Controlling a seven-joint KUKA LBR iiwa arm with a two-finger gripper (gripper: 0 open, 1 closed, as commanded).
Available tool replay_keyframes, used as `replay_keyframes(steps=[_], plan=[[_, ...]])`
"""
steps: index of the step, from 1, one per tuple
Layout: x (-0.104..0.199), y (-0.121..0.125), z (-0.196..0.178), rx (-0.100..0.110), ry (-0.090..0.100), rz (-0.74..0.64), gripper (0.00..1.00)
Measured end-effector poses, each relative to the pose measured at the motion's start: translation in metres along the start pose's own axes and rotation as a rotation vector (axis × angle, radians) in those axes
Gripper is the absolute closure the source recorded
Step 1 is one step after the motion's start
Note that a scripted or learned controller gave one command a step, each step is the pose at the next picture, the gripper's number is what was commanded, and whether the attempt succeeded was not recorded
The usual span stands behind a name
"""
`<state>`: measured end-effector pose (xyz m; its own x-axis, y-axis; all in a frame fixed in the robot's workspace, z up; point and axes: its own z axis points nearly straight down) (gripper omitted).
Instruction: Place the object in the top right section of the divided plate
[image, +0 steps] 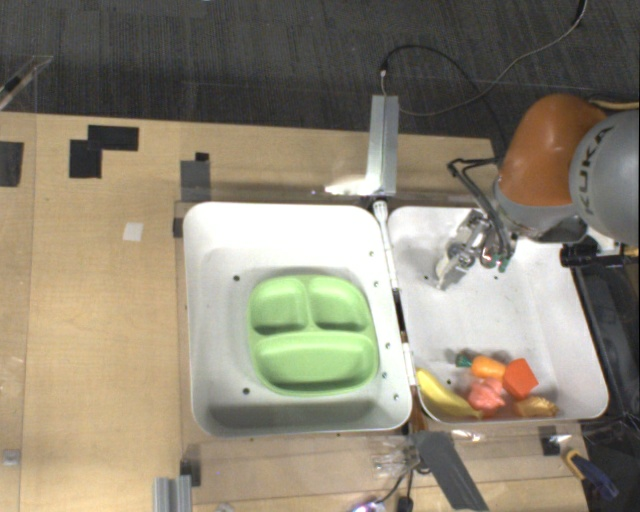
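Note:
A green divided plate (312, 333) lies in the left bin (220, 250), with two small sections at the top and one wide section below. All its sections look bare. Several toy foods sit in the right bin's near corner: a yellow banana (444, 394), an orange carrot-like piece (486, 366), an orange-red block (520, 379), a pink piece (487, 396) and a small brown-orange piece (536, 406). My gripper (455, 262) hangs over the upper part of the right bin, well behind the toys, pointing down and left. I see nothing between its fingers.
The right bin (560, 300) has a bare white floor around the gripper. A metal post (384, 140) stands behind the seam between the bins. A black cable (470, 80) runs across the dark floor at the back. Wooden bench lies to the left.

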<state>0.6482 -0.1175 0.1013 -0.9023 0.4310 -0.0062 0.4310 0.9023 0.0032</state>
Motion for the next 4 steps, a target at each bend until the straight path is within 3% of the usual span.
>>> replay_keyframes(steps=[1, 4], plan=[[0.004, 0.028, -0.034, -0.001, -0.001, -0.186, 1.00], [-0.002, 0.034, -0.064, -0.015, -0.018, -0.179, 1.00]])
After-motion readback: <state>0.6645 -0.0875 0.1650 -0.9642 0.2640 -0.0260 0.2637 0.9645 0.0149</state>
